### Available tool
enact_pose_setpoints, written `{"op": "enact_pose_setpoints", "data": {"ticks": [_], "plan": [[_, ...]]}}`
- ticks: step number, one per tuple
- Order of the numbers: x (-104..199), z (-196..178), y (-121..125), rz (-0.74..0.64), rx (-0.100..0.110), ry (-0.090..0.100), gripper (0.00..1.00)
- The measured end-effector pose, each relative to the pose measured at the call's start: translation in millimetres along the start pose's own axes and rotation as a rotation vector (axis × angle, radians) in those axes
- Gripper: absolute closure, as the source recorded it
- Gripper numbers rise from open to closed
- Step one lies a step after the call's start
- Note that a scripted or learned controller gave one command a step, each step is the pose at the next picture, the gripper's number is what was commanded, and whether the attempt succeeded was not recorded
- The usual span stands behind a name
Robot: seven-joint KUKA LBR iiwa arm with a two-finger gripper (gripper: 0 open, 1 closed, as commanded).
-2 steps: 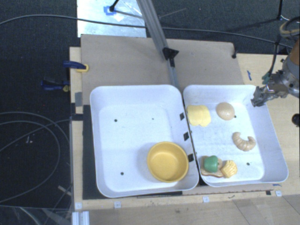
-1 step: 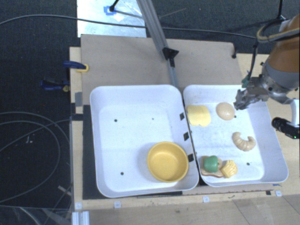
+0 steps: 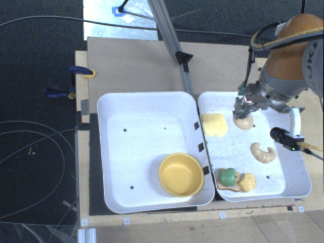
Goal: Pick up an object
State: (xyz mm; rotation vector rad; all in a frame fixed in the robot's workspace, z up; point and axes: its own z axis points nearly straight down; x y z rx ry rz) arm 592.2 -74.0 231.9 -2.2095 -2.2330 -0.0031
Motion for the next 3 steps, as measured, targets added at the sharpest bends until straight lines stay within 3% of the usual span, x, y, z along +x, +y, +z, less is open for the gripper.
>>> {"op": "enact_pose_setpoints", "data": {"ticks": [3], "plan": [[151.8,-14.8,8.6,0.000,-0.001,0.000,1.00]]}}
